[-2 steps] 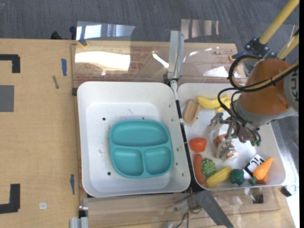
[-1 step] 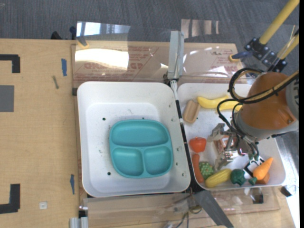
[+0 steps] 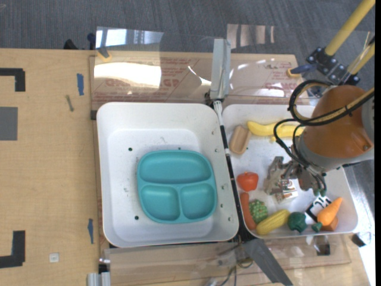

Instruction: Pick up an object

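Note:
The right bin [image 3: 271, 145] holds toy foods. A yellow banana [image 3: 268, 128] lies at its back, with a tan bread piece [image 3: 239, 140] to the left of it. A red pepper [image 3: 247, 180] sits mid-left, above an orange carrot [image 3: 245, 208] and green broccoli [image 3: 258, 210]. A yellow corn cob [image 3: 272, 221] and a green vegetable [image 3: 297, 221] lie near the front edge. An orange carrot piece [image 3: 330, 212] and a black-and-white item [image 3: 318, 205] rest at the front right. My gripper [image 3: 283, 180] hangs low over the bin's middle, above bare floor.
The left bin [image 3: 119, 159] holds a teal divided plate [image 3: 175, 183]. A clear plastic panel [image 3: 196, 76] stands behind both bins. A cardboard-coloured surface [image 3: 44, 159] lies to the left. Black cables [image 3: 300, 106] loop off the arm's orange band.

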Available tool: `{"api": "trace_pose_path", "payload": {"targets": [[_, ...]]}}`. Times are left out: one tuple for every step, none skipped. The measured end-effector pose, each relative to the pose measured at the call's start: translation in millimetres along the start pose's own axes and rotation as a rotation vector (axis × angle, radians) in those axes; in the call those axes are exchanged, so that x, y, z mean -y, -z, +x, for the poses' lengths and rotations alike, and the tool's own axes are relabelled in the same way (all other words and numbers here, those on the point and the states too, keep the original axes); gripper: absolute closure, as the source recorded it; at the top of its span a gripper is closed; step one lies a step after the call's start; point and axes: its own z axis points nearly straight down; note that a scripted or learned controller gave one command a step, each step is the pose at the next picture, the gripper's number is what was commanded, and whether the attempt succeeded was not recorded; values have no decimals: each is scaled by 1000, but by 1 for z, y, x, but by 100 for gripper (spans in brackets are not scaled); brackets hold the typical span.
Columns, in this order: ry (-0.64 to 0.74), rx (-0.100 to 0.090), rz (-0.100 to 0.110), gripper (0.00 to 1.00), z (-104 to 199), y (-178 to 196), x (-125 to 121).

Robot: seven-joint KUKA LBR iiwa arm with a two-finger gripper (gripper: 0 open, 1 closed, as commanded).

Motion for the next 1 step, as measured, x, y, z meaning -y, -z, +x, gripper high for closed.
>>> {"api": "trace_pose_path", "payload": {"targets": [[0, -2, 0, 0, 1, -1, 0]]}}
